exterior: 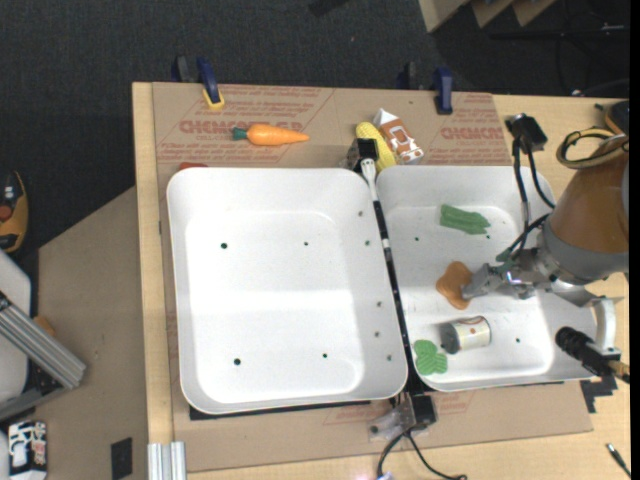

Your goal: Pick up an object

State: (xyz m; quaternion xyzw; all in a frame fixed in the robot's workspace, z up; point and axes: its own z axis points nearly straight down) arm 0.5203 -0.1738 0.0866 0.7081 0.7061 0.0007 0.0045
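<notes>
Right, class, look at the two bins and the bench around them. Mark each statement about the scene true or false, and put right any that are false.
1. The carrot lies on the bench behind the left bin. True.
2. The can stands upright in the left bin. False: it lies on its side in the right bin.
3. The pincer is over the right bin, close to the orange piece. True.
4. Two green things lie in the right bin. True: the green block near the back and the green piece at the front.
5. The carrot sits between the two bins. False: it is outside both.
</notes>
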